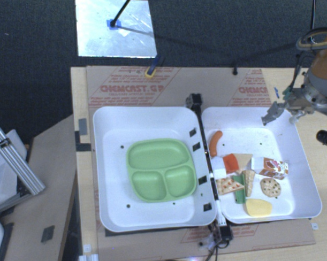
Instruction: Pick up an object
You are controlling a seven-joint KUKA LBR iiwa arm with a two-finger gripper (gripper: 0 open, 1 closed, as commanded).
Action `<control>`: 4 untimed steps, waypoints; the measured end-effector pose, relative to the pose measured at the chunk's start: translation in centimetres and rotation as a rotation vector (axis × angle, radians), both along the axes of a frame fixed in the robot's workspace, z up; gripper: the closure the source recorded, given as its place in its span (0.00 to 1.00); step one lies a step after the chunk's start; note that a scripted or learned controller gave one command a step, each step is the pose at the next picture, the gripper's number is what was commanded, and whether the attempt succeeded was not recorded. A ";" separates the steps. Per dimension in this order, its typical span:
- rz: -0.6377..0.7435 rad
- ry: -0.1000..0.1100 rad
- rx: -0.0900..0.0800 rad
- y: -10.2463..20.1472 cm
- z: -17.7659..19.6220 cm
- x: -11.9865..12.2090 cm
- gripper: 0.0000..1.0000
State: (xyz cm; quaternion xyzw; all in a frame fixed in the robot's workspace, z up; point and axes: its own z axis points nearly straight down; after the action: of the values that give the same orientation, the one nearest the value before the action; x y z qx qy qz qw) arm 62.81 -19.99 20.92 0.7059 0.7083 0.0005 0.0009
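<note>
The right bin (307,194) holds a pile of toy food. It includes an orange-red sausage (215,143), a red block (230,163), a square cracker (228,184), a round cookie (270,187), a yellow wedge (259,207) and a printed packet (275,167). My gripper (284,115) hangs over the bin's far right corner, up and to the right of the food. It is open, with nothing between its fingers (271,115).
The left bin (108,156) contains a green three-compartment tray (159,170). A black hinge strip (203,152) runs between the bins. Cardboard lies under both, and a silver sheet (116,26) sits at the back.
</note>
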 end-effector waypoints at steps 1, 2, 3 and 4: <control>0.000 0.003 0.001 -0.2 -5.7 0.6 0.00; 0.004 0.001 0.000 0.1 -11.5 1.4 0.00; 0.004 0.000 0.000 0.2 -12.4 1.5 0.00; 0.006 -0.004 -0.002 0.1 -11.2 1.6 1.00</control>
State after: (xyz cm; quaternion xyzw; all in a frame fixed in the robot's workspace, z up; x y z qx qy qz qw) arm 64.44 -19.86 9.71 0.7038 0.7104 0.0013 0.0030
